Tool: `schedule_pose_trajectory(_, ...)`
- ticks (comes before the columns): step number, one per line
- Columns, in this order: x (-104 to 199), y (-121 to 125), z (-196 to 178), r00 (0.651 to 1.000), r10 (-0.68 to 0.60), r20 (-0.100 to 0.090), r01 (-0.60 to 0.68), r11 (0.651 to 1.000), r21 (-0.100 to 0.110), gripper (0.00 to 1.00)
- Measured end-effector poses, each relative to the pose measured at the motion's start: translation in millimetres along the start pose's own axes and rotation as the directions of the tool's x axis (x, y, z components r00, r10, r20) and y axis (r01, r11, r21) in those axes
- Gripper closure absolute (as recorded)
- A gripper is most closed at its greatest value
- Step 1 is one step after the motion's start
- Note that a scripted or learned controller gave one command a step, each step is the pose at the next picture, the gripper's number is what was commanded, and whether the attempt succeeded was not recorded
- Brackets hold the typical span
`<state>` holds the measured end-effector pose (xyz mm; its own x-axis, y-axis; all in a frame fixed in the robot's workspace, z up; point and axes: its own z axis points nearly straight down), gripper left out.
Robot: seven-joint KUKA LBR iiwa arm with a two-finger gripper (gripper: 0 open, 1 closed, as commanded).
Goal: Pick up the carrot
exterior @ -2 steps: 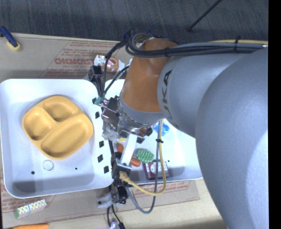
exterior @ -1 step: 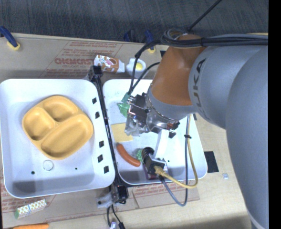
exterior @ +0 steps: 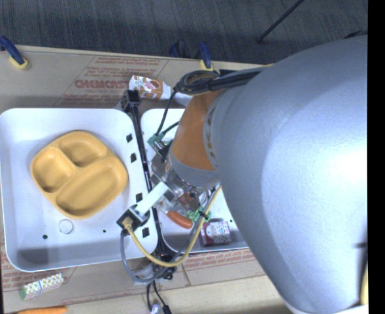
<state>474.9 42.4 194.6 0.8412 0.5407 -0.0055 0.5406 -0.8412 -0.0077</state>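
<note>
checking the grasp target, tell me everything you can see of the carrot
The carrot is a small orange piece, smooth and plastic-looking, lying flat and slanted on the floor of the right bin, near its front. The arm's wrist hangs over its upper end and hides it. A dark red bottle lies just beside it.

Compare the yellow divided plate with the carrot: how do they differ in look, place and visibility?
The yellow divided plate is pale yellow, broad and lobed with compartments; the carrot is orange, small and slender. The plate lies in the left bin in full view, while the carrot lies in the right bin, just under the arm's wrist and partly screened by it. Both rest on a white bin floor.
</note>
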Motion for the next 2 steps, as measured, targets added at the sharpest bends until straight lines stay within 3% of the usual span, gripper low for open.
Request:
schedule_pose_trajectory(1,18.4,-28.0,-56.4,0.922,-0.386,0.0,0.386,0.922,-0.005,1.0)
schedule_pose_trajectory(2,-16.8,27.3,-86.2,0.953,-0.304,-0.002,0.304,0.953,-0.006,1.0)
